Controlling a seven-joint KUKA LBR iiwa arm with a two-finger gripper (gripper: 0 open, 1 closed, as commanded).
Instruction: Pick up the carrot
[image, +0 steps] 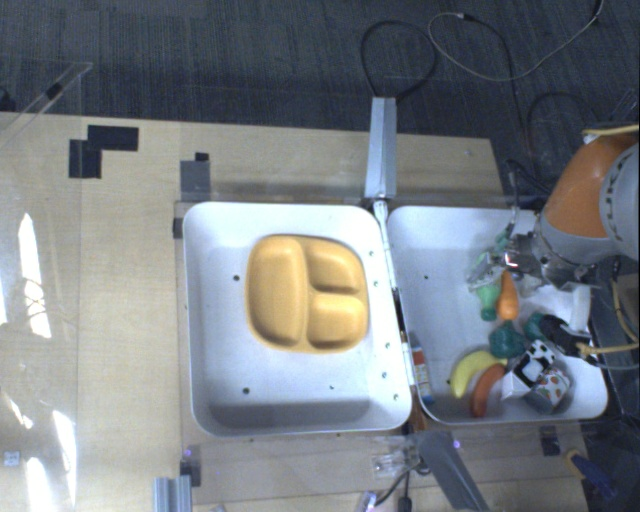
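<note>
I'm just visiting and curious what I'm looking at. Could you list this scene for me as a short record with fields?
left bin: holds a yellow divided tray
right bin: holds a jumble of toy food
carrot: upright-ish, right under the gripper
banana: near the front wall, beside an orange-red piece
arm: reaches in from the right, orange band visible
grasp: cannot tell

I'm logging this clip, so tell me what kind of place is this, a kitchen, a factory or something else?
Most likely a robotics lab bench, not a kitchen. A robot arm reaches over two white bins fixed to a wooden bench, one holding a yellow compartment tray, the other toy food such as a carrot and banana. Loose cables trail across the carpet.
</note>
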